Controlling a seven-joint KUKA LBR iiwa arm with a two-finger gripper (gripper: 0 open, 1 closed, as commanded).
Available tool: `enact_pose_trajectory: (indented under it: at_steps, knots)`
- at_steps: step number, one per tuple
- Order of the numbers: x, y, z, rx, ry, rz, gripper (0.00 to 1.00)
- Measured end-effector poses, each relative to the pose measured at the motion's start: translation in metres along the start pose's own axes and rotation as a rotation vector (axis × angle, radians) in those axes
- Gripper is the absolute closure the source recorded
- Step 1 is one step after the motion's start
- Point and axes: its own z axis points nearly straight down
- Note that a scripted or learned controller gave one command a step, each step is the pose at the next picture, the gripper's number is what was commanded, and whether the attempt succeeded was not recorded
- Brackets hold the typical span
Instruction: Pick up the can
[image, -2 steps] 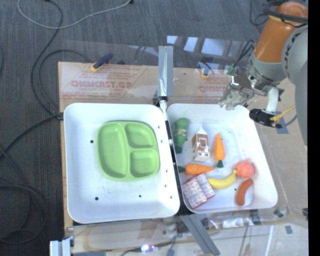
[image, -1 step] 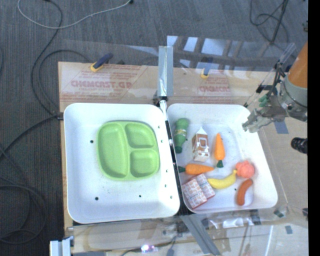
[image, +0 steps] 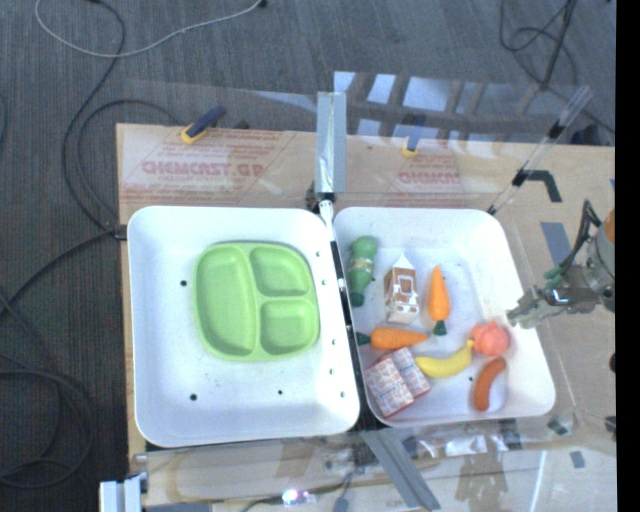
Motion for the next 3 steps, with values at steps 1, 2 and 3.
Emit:
enact_pose_trajectory:
  at_steps: [1, 2, 3]
  knots:
    - [-0.001, 0.046, -0.047, -0.003, -0.001, -0.252, 1.00]
    - [0.000, 0.003, -0.067, -0.004, -0.002, -0.652, 1.00]
    - [0.000, 0.000, -0.130, -0.005, -0.005, -0.931, 1.00]
